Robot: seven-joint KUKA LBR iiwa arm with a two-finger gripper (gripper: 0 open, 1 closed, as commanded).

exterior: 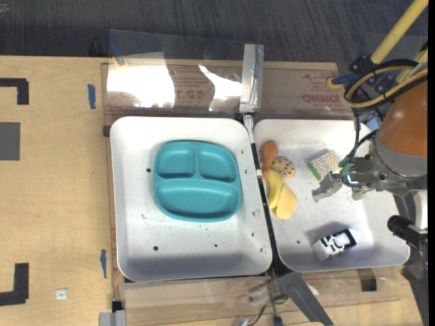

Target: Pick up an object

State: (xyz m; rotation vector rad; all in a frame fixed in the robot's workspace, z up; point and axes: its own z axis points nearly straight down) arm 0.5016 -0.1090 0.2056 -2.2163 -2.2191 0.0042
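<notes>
A: Seen in the left bin (129, 202)?
B: Only a teal divided plate (198, 180), lying flat in the middle.
A: And in the right bin (306, 131)?
B: Orange, speckled and yellow toy food (279, 182) heaped against the left wall; green-and-white packet (323, 162) near the hand (327, 187); black-and-white object (334, 243) toward the front.
A: Hand?
B: Hung over the bin, beside the packet; spread or pressed together, impossible to tell.

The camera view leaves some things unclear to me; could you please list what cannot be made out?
- Gripper, camera view: too small and blurred to read its state.
- Green-edged item in the right bin: the gripper's tip overlaps its lower edge, so contact is unclear.
- Black-and-white object: print too small to read.
- Arm: cut off by the right edge.
</notes>
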